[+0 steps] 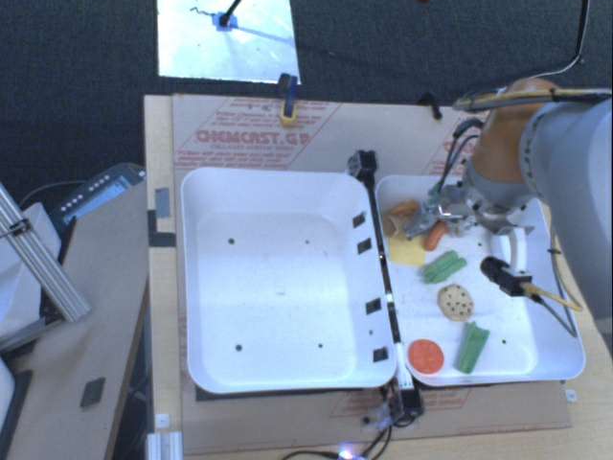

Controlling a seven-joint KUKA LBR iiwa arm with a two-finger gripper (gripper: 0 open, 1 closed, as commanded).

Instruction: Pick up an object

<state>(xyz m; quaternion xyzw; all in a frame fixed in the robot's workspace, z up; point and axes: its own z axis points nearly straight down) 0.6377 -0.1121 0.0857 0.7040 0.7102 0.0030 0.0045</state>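
My gripper [421, 221] is down in the right bin [536, 348], at its far left corner. It sits among an orange piece [402, 209], a small red piece [436, 237] and a flat yellow slab [408, 252]. Whether any of them is gripped is hidden by the gripper body. Nearer the front lie a green bundle [443, 268], a speckled cookie [456, 302], a green stick [471, 347] and a red round slice [426, 356].
The left bin [206, 353] stands beside the right one, with a black clipped divider [378, 257] between them. The grey arm [565, 151] fills the space over the right bin's far right side.
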